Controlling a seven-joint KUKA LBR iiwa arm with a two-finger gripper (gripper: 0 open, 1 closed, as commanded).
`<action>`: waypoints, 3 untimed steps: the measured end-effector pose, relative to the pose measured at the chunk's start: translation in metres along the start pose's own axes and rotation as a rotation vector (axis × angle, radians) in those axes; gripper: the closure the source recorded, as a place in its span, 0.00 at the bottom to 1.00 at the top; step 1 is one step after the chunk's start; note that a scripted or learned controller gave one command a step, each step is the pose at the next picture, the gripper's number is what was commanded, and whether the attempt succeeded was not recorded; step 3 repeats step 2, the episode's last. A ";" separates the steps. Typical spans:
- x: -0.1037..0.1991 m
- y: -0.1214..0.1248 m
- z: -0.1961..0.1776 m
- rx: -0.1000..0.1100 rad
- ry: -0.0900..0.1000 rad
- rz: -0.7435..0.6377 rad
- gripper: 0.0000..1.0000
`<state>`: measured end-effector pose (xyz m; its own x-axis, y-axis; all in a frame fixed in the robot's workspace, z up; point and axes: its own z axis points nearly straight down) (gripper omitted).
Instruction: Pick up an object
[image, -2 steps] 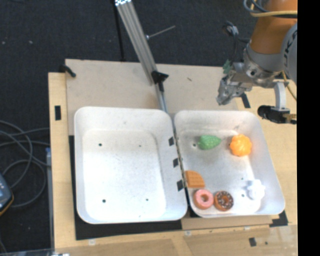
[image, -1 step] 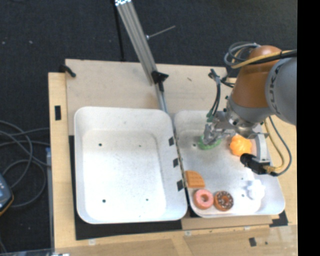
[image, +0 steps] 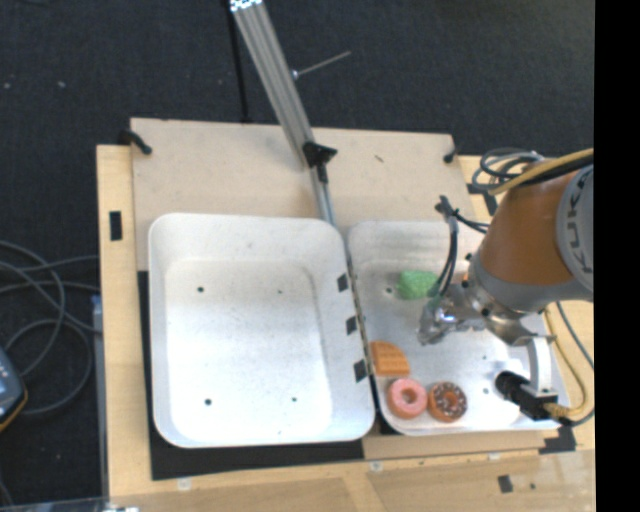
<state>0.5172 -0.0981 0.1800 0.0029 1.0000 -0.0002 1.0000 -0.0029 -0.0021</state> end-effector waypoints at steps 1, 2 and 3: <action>0.018 0.111 -0.024 -0.004 0.000 -0.004 1.00; 0.004 0.003 -0.021 -0.002 0.000 0.000 1.00; 0.004 0.003 -0.021 -0.002 0.000 0.000 1.00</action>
